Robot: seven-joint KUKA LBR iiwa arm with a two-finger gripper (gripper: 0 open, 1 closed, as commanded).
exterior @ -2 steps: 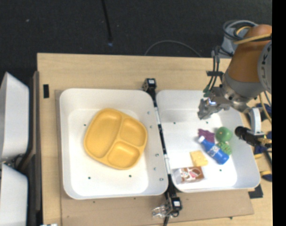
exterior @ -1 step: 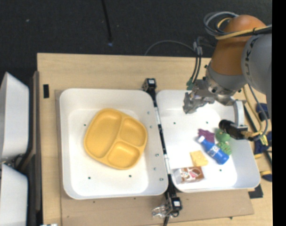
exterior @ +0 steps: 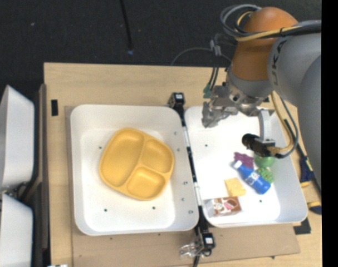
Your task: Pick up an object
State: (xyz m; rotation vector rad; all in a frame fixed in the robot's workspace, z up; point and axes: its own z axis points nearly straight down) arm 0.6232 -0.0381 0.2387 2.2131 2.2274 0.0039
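Nearest you, at the front edge of the right bin point(exterior: 280, 207), lies a small flat packet point(exterior: 224, 206) with a red and white print. Just behind it sits a yellow block point(exterior: 234, 186), and beside that a blue bottle point(exterior: 254, 181), a purple toy point(exterior: 243, 161) and a green toy point(exterior: 264, 168), all bunched close together. The left bin point(exterior: 85, 149) holds a yellow divided plate point(exterior: 136, 163).

Further back, the end effector point(exterior: 216, 114) hangs over the far left corner of the right bin, well apart from the cluster. You cannot tell from this angle whether it is open or closed; nothing shows in its grip.

Judgement: the step in hand is the approach, no pick made yet. Your next move calls for choosing one target, travelling toward the front right of the bin, and descending squarely. The packet lies flat against the floor and may be hard to catch; the bottle looks likelier.
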